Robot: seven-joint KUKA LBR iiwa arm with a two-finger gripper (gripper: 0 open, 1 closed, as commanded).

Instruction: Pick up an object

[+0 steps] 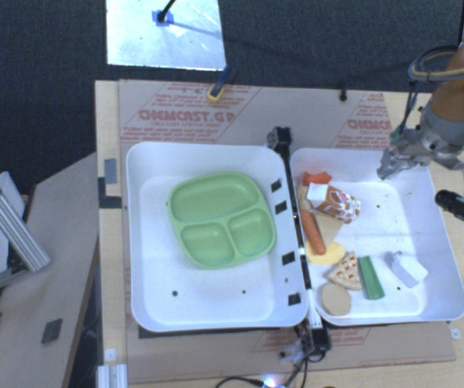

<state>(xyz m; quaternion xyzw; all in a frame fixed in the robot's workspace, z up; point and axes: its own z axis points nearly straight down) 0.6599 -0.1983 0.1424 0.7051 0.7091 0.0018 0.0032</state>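
Dark carpet surrounds a tan bench bearing two white bins — the left bin holds a green divided plate, the right bin toy food along its left side, including a carrot and pizza slice. Above the right bin's far edge hangs the gripper, grasping nothing.
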